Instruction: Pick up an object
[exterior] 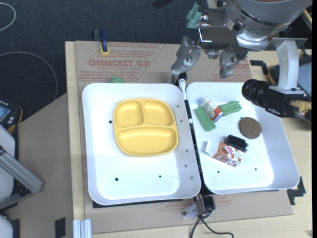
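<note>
Fingers [204,66] apart over brown board [133,58]; two white bins [99,133], dark carpet [49,14]

Both white bins, left [99,148] and right [277,167], look like smooth moulded plastic with a soft sheen. The yellow tray [146,127] is smooth plastic too, faintly glossy on its ridges. Under the bins lies a flat, matt brown board [133,58] like cardboard, with printed red lettering. The hand [205,63] is dull grey metal. The brown disc [250,127] looks matt and rough. The small packet [228,154] has glossy printed wrapping.
</note>
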{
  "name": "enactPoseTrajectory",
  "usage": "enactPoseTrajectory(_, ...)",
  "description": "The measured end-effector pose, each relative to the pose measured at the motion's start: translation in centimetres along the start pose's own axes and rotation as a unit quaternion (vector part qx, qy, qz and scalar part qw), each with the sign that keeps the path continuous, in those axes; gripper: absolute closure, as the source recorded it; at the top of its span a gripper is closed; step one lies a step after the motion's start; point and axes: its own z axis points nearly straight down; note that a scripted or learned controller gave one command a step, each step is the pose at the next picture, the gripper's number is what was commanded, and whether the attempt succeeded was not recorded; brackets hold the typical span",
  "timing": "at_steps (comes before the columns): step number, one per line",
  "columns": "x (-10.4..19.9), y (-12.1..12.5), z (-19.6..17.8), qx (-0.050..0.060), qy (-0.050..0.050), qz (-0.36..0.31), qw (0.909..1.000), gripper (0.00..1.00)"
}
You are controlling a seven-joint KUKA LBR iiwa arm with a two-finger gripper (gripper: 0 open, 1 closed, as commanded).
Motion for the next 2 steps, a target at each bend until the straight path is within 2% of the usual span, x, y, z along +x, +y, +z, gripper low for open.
enactPoseTrajectory(1,-0.3,0.0,-0.5,0.004,-0.002,0.002,1.0,1.0)
enactPoseTrajectory(2,-4.9,-0.1,11.1,0.013,-0.005,0.007,0.9999,1.0)
